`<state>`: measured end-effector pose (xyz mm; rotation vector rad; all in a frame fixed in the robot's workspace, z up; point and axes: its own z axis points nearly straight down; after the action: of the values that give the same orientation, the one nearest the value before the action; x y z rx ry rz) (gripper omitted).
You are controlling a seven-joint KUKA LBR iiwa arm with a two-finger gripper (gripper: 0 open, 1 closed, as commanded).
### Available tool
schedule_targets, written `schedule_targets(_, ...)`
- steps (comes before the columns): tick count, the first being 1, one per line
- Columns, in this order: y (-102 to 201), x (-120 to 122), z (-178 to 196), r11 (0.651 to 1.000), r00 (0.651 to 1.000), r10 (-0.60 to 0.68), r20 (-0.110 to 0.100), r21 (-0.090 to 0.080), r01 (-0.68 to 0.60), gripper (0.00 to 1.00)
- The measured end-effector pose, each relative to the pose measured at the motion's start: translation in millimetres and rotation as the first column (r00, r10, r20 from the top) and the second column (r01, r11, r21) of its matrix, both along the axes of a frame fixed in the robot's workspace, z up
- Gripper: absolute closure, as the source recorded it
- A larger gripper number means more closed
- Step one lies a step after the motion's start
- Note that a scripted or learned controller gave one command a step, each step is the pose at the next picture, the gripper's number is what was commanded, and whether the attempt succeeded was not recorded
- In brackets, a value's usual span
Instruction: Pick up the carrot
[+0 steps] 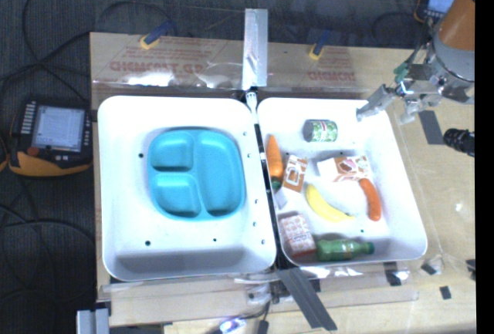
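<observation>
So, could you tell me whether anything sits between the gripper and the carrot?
Yes: the can lies on its side roughly on the line from the gripper, at the right bin's far right rim, to the carrot by the left wall. From above, nothing covers the carrot.

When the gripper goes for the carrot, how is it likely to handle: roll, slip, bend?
The carrot looks like a smooth, rigid toy, so it probably won't bend. Its rounded, tapered body may slip between fingers or roll if nudged. It lies along the right bin's left wall, leaving little finger room on that side.
</observation>
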<state>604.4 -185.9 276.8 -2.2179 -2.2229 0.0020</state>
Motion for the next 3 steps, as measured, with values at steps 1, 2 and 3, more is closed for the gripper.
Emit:
schedule_targets(1,58.1,-40.8,-85.6,0.981,0.981,0.193,-0.001,0.002,-0.193,0.00)
schedule_targets(2,58.4,-40.7,-77.1,0.981,0.981,0.193,-0.002,0.003,-0.193,1.00)
schedule_targets(3,7.9,-2.9,43.4,0.977,0.977,0.213,0.001,-0.003,-0.213,1.00)
